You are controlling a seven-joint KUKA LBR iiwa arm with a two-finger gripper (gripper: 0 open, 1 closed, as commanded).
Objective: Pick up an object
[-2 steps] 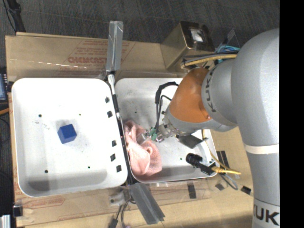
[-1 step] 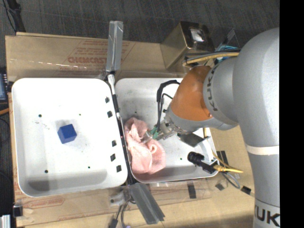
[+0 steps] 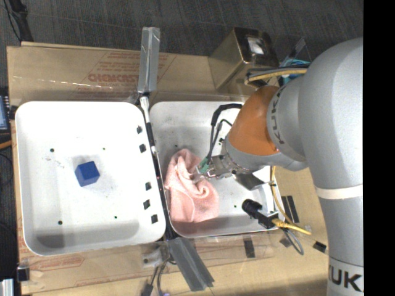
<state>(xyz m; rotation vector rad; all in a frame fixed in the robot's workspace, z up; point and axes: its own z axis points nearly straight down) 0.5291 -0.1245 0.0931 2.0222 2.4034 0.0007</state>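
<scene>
At the left side of the counter (image 3: 37, 66), a blue cube (image 3: 87, 172) sits alone in the left bin (image 3: 31, 184), well apart from my arm. In the right bin (image 3: 185, 113), a crumpled pink cloth (image 3: 188, 196) lies against the bin's left wall, toward its near edge. My tool (image 3: 207, 169) is down at the cloth's upper right edge, touching its folds; whether it is clenched on the fabric or released, I cannot tell. My orange-banded wrist (image 3: 256, 125) hangs above the bin's right half.
</scene>
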